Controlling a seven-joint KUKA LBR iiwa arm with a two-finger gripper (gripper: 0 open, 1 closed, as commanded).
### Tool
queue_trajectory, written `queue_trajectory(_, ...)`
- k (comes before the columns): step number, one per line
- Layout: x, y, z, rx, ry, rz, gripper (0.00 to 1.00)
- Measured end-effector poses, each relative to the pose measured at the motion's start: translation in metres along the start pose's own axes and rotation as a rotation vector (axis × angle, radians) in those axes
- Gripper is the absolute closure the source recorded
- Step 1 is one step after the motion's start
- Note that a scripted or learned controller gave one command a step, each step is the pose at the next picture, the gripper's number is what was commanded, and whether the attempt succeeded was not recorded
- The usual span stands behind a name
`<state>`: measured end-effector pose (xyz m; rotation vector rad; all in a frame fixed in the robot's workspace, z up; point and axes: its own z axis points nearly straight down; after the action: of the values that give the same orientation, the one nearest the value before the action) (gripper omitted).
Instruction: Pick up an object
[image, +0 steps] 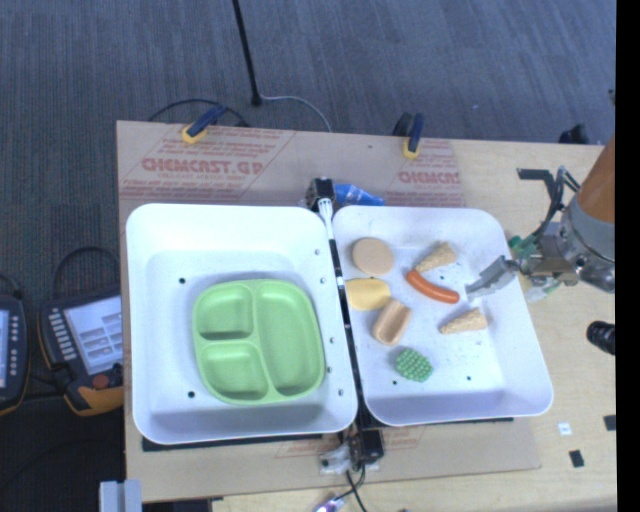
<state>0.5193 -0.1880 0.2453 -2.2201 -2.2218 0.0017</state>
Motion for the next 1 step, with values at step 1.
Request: queue_trajectory(1,0.041,0.0501,0.0561,0.001,0.001,0.109,0.0)
